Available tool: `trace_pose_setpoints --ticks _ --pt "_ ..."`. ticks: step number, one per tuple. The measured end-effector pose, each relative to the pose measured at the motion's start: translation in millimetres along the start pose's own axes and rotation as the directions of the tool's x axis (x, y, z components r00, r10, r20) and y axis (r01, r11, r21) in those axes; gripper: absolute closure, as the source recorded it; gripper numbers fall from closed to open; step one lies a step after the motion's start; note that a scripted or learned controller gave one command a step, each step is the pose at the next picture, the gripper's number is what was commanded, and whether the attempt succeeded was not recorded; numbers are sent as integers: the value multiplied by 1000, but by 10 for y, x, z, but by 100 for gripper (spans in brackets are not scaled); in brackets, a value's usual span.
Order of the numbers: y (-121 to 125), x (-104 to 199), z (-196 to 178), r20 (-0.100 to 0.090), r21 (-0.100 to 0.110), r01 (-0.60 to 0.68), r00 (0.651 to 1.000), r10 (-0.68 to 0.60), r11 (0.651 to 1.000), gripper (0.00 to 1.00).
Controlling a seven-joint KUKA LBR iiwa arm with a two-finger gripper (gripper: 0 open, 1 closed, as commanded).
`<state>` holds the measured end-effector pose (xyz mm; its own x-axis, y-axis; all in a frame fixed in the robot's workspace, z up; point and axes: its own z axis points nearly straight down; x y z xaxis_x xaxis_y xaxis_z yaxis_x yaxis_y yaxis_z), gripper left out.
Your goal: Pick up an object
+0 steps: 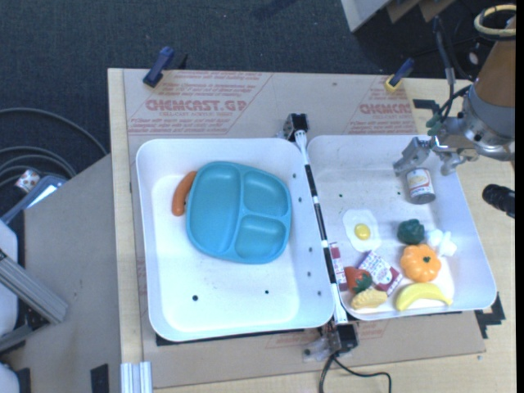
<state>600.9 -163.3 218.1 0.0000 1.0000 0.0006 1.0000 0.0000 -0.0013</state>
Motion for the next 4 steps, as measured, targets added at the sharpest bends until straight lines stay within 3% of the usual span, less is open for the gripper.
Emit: trace_pose_setpoints --ticks 1,2,3,4 --pt "-57 -122 1326 0 0 1 1000 -1 1000 0" --pt "418 264 1345 -1 7 -1 1000 1 1000 0" --pt "-25 703 1337 -1 1 1 1000 -1 1000 0" --pt "-335 710 1338 -1 2 0 1000 0 1000 0"
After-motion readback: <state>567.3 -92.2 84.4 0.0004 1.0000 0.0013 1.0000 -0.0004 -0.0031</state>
